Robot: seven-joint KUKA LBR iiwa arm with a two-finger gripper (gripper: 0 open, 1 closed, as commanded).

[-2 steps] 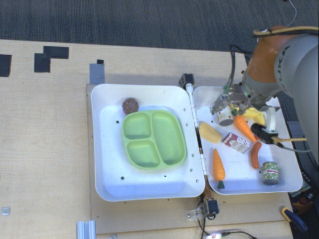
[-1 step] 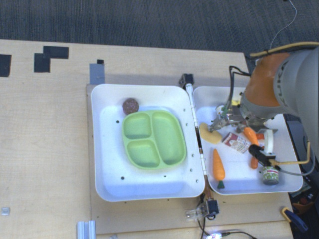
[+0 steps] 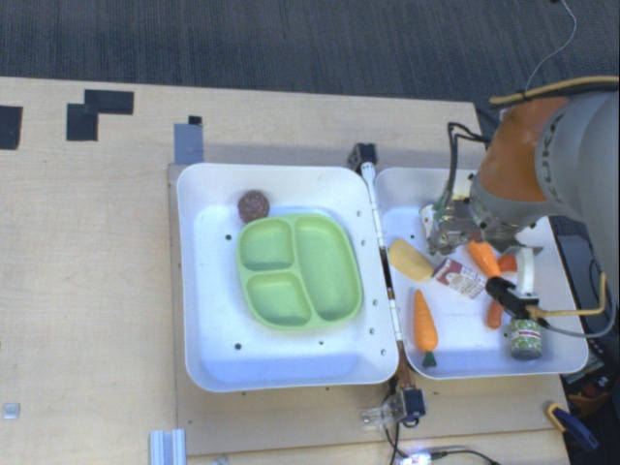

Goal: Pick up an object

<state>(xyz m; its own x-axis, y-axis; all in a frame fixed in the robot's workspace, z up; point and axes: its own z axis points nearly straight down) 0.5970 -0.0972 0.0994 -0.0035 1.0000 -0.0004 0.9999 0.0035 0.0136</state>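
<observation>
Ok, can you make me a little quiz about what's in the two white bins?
1. True or false: the green plate lies in the left bin.
2. Which bin holds the carrot: A left, B right?
3. What small round thing lies just beyond the plate's far corner?

Key: 1 true. 2 B, the right bin, where the claw hangs. 3 the brown ball.

The grey arm [image 3: 572,153] reaches in from the right, orange band above the wrist, gripper [image 3: 444,232] lowered.
</observation>
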